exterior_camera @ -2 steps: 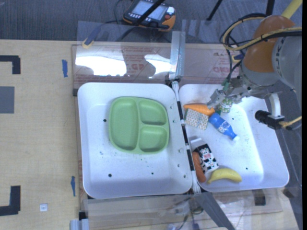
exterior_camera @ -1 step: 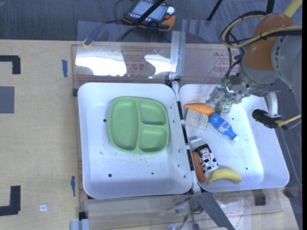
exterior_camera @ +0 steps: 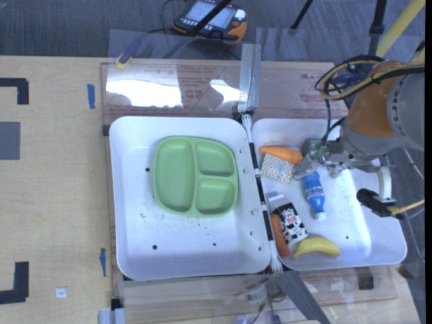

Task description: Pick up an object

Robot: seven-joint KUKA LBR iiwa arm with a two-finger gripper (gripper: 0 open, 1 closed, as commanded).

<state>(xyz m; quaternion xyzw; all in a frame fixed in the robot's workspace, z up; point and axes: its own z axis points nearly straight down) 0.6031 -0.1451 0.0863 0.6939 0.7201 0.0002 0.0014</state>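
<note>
Over the right bin (exterior_camera: 388,245), near its back edge, hangs the gripper (exterior_camera: 317,155), just behind the cap end of the blue bottle (exterior_camera: 313,193) and just right of the orange carrot-like piece (exterior_camera: 282,154). Cannot tell whether jaws stand apart or together: too small and too tangled with wrist hardware to read, and nothing seen clamped between them. Judged to be the approach step, with no object lifted yet. Next move likely calls for a short descent toward the blue bottle, squaring up across its narrow body and closing on it without nudging neighbours. Bottle lies flat on the bin floor, slanted, pale cap toward the front, roughly mid-bin and apart from the walls; looks small, smooth and round, so liable to roll or slip. Left of the bottle, a patterned square packet (exterior_camera: 277,170); in front and left of it, a black-and-white cow-print carton (exterior_camera: 291,225) beside an orange stick; further front, a yellow banana (exterior_camera: 316,248). Well left of the bottle, in the other bin (exterior_camera: 128,201), a green divided plate (exterior_camera: 196,175). Both bins carried on the pale wooden desk (exterior_camera: 50,181).
</note>
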